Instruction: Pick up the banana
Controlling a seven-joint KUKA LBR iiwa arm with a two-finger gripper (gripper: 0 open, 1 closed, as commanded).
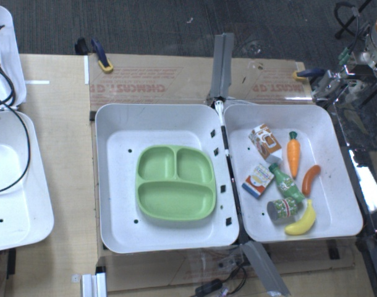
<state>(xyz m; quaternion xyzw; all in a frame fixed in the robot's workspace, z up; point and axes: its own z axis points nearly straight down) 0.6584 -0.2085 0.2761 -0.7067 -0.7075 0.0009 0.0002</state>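
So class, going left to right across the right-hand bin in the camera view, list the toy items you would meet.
Small blue-and-white carton → brown snack box → green bottle → carrot → orange sausage. The can and banana overlap the others, so they are left out.

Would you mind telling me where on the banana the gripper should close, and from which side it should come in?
Probably grip the banana at mid-length, descending from above with fingers across its narrow width. It lies flat and curved near the right bin's front wall, with a can touching its upper-left side, so the tip end has more room.
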